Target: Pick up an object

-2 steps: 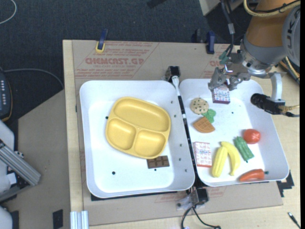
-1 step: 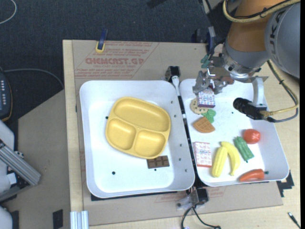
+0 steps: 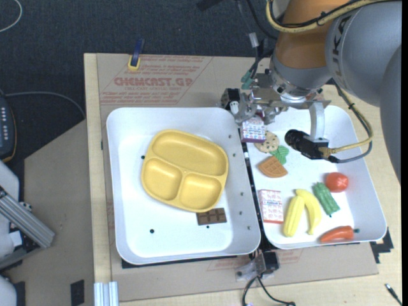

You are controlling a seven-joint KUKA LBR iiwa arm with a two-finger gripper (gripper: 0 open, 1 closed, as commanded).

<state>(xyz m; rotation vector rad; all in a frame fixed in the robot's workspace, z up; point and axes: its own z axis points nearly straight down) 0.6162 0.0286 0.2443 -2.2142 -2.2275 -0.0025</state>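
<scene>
A: Gripper (image 3: 256,115) sat low at the near-left corner of the right-hand white plastic bin (image 3: 364,171). How its fingers stood I could not tell; the wrist housing hid them.

B: And the step?

A: Reaching, I judged. Just below the fingers lay a small flat carton with pink and white print (image 3: 254,131), touching or nearly so. Nothing looked lifted.

B: What else was near?

A: Just beyond the carton, a round speckled cookie (image 3: 269,141), a green leafy piece (image 3: 280,152) and a ridged orange waffle wedge (image 3: 273,167). Farther from the fingers, smooth yellow plastic bananas (image 3: 302,210) and a glossy red tomato (image 3: 336,182).

B: Next move?

A: Probably closing squarely on the carton's thin edges, then rising. Flat cardboard could slip.

B: The other bin?

A: A yellow three-compartment moulded tray (image 3: 185,169), well apart from the fingers.
</scene>
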